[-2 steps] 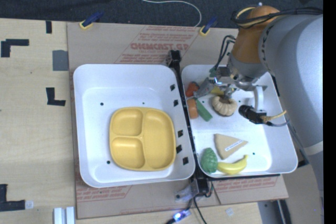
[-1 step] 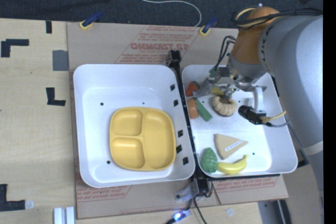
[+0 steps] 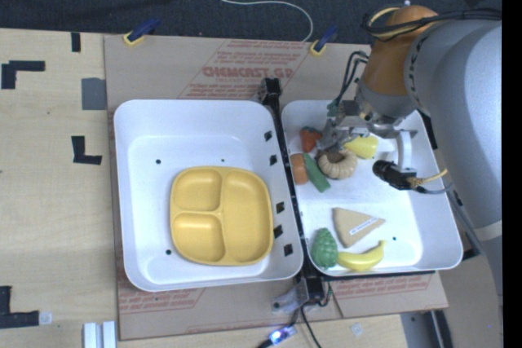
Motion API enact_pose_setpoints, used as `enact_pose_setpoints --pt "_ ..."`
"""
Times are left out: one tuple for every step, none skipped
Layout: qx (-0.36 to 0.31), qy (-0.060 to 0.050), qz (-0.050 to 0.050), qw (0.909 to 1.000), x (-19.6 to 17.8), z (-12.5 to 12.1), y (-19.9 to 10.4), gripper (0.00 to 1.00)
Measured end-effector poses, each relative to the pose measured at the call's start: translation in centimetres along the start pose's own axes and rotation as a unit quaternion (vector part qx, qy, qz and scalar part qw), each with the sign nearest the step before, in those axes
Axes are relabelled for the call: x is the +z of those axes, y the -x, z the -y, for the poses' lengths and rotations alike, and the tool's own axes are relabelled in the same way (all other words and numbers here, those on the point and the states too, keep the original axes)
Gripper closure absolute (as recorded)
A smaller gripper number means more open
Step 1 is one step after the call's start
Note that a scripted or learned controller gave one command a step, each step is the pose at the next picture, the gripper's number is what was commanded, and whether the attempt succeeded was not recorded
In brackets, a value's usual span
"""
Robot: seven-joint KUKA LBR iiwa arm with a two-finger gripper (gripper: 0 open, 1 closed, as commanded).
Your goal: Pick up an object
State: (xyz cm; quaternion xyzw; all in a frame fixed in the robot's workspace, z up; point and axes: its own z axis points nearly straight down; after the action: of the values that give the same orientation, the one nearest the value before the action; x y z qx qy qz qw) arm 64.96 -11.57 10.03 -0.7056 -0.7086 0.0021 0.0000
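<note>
A: Beneath the jaws (image 3: 336, 138), low in the right bin (image 3: 432, 253), sit a tan ring-shaped toy (image 3: 338, 165) and a yellow lemon-like piece (image 3: 363, 146) just to one side. Why there?

B: Likely because the clutter is thickest there, so a blind descent has more chance of meeting something. An orange piece (image 3: 308, 139) and a green strip (image 3: 316, 178) lie just on the other side.

A: Have the jaws got anything?

B: I cannot tell; their spread and contents are hidden among the toys.

A: And farther off?

B: Well apart, nearer the front, lie a wedge (image 3: 356, 226), a banana (image 3: 361, 257) and a green lump (image 3: 324, 248). The yellow tray (image 3: 220, 215) sits in the other bin.
</note>
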Motion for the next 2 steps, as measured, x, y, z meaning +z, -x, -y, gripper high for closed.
enact_pose_setpoints --pt "0.002 0.003 -0.001 1.0 -5.7 0.8 0.3 1.0" --pt "0.001 0.004 -0.001 1.0 -11.8 0.8 -0.5 1.0"
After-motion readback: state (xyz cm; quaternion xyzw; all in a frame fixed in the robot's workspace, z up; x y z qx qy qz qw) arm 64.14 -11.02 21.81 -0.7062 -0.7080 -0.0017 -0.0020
